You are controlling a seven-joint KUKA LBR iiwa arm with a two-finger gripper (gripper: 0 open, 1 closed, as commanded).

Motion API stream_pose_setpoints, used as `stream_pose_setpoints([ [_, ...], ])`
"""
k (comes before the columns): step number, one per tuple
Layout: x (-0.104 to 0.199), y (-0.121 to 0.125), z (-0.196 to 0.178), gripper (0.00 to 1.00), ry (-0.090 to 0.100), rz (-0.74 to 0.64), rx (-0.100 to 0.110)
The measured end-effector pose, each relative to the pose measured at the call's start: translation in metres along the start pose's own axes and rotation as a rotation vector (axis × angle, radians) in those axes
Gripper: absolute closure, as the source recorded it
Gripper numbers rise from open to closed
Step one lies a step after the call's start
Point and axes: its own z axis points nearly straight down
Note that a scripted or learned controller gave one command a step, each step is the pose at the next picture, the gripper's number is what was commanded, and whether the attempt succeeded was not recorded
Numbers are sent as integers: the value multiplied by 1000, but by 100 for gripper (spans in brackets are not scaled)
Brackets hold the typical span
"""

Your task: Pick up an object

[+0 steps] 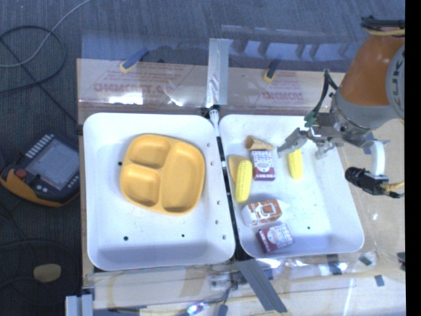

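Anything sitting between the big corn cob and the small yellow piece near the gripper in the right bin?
Yes. In the camera view, a small red-and-white carton stands between the corn cob and the small yellow piece, apart from both.

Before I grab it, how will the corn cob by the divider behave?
The corn cob looks rounded and long, so it may roll if nudged sideways. Its glossy, plastic-looking skin could slip. It lies close to the bin wall, leaving little finger room.
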Motion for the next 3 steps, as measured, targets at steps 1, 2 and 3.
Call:
stream_pose_setpoints([
  [1, -18, 34, 115, 0, -7, -317, -19],
  [2, 34, 32, 131, 0, -11, -437, -17],
  [3, 0, -36, 130, 0, -10, -301, -20],
])
